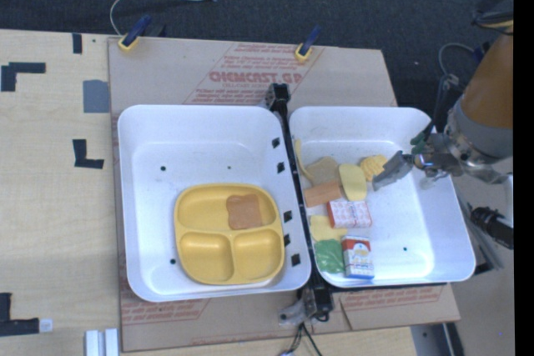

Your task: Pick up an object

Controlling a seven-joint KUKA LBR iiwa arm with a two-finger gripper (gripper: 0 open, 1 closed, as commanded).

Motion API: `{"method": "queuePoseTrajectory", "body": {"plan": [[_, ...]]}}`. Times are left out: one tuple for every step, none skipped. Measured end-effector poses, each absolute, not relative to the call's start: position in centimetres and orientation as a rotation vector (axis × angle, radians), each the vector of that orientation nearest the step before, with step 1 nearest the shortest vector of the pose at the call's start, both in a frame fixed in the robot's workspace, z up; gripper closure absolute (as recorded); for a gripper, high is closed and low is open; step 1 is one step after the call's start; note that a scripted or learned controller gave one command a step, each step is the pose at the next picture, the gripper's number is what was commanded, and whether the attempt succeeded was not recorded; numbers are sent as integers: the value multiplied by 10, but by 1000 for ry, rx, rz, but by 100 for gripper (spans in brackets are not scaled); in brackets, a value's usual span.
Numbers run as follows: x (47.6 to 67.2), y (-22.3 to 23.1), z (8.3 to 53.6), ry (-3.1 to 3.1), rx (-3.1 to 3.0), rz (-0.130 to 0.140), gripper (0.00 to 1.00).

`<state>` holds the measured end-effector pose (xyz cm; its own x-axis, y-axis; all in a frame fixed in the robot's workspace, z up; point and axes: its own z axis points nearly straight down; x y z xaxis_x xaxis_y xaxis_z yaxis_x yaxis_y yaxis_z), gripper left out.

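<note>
Camera view, jaws over right bin, opening unclear, beside upright yellow block.

I count two white bins: left of the divider, one yellow tray carrying one brown slice; right of it, two red-and-white boxes, several yellow and tan pieces, one green piece.

a pale wooden bench carries a brown cardboard sheet; on the sheet two white bins, left bin and right bin, sit touching.
</note>
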<state>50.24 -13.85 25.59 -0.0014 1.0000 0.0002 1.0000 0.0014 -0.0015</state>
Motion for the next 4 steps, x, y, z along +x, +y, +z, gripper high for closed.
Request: {"method": "queuePoseTrajectory", "body": {"plan": [[550, -105, 127, -2220, -2210, 7, 0], [595, -128, 86, -2224, -2219, -4, 0], [547, -105, 90, -2228, -2235, -11, 0], [598, -107, 88, -2228, -2222, -4, 0]]}}
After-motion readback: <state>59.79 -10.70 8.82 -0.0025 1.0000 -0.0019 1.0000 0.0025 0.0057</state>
